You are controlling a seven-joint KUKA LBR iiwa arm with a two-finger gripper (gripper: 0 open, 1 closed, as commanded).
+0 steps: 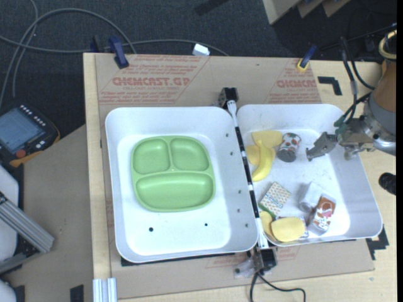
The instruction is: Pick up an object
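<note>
Down at the near edge of the worktop [63, 187], the two white bins sit side by side, touching along their inner rims. In the right bin [365, 197], closest to me, a yellow rounded object [288, 229] lies by the near wall, with a bit of green [266, 211] poking out just beside it. Right next to it stands a small carton [322, 214] with red and white print, tilted, and a grey piece [308, 195] touches its far side. A little further in lies a flat packet [275, 197] with a speckled pattern, set at an angle.

The left bin [119, 168] holds a green divided plate [172, 173], one large compartment nearer me and two smaller ones behind it; two small dark specks mark the bin floor in front of the plate.

Further back in the right bin, a yellow banana-like toy [262, 161] rests against the shared rim, with a pale yellow wedge [267, 138] touching its far end. Just beside these is a small round can [289, 148] with a dark, patterned side.

Beyond the can, well apart from it, the claw [320, 148] hangs above the bin floor, reaching in from the right on the grey arm [384, 115]. Its fingers look slightly parted and nothing sits between them, so it is released, grasping nothing.

Past the bins, the brown board carries red lettering, two clamps [118, 51] grip its far edge, and cables trail over the dark carpet [157, 8].
</note>
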